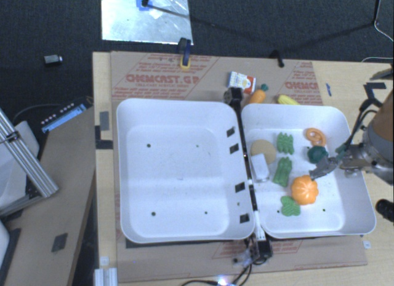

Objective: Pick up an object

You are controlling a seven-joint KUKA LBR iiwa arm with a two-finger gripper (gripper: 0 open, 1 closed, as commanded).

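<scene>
The right bin holds several small toys. An orange pumpkin-like ball lies near its middle, with a dark teal piece and an orange pretzel ring behind it. Three green pieces lie to the left, at the back, in the middle and at the front. A tan disc and a white block sit by the left wall. My gripper reaches in from the right, low over the bin. Its tip is just right of and above the orange ball, below the teal piece.
The left bin stands beside the right one, with black clips along the shared wall. Behind the bins, on the cardboard, lie a small carton, an orange carrot toy and a yellow piece.
</scene>
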